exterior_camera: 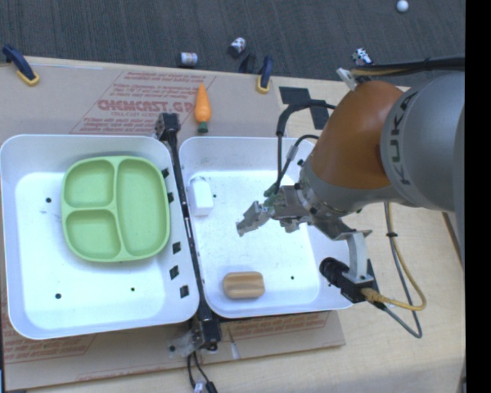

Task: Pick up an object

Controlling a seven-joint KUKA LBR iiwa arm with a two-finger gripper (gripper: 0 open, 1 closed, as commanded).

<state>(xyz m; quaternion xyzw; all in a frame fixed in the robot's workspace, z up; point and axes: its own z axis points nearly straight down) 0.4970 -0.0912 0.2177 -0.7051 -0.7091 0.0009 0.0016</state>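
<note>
My gripper point(250, 220) hangs over the middle of the right bin point(229, 150), fingers pointing left, with nothing visible between them. A tan bread-like block point(243, 285) lies near the bin's front edge, below and slightly left of the gripper. A small white object point(201, 196) rests against the bin's left wall, to the left of the gripper. The big grey arm with its orange band point(356, 142) covers the right part of this bin.
The left bin point(16, 244) holds a green divided plate point(116, 208). An orange carrot point(201, 105) lies on the cardboard behind the bins. Clamps and cables sit along the bench edges, and a black cable loops at the front right.
</note>
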